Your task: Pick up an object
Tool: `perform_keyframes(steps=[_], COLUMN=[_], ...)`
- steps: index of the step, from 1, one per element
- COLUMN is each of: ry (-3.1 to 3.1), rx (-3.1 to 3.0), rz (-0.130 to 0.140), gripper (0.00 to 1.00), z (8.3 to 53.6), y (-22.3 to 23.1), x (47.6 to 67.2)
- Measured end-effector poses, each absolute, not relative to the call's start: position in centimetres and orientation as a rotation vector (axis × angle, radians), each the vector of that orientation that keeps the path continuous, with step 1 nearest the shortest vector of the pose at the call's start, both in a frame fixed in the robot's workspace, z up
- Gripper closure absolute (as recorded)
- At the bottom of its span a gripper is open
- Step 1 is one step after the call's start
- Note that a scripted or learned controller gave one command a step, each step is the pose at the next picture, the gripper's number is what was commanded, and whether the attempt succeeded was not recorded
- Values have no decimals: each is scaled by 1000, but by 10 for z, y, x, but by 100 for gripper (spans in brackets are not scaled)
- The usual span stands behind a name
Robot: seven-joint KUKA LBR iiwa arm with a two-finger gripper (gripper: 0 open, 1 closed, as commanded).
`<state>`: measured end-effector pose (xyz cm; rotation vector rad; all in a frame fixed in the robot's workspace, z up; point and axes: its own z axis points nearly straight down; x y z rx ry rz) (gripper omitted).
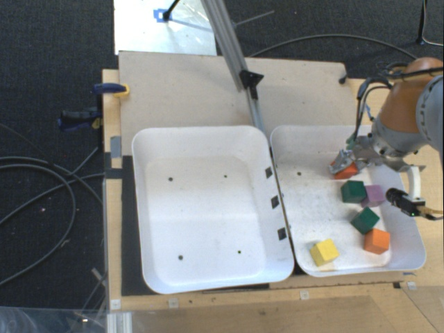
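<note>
Where the arm reaches in from the right, the gripper [345, 164] is seen lowered into the right bin [300, 207], its fingers set against an orange block [347, 171]; whether the block is clamped between them cannot be told. Just below, a dark green block [353, 191] is found touching a purple block [374, 195]. Further toward the front, a second green block [365, 220] and another orange block [377, 241] are placed close together, and a yellow block [324, 252] is seen apart at the front edge. The left bin [208, 207] is set alongside.
</note>
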<state>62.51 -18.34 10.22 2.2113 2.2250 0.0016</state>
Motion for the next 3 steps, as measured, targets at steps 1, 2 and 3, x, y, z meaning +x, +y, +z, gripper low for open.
perform_keyframes(steps=[1,2,3], ry=[2238,2233,2239], rx=[2213,2203,2211], rz=[1,13,0], gripper=[100,100,100], z=[101,195,189], y=[-97,-17,52], x=[599,609,568])
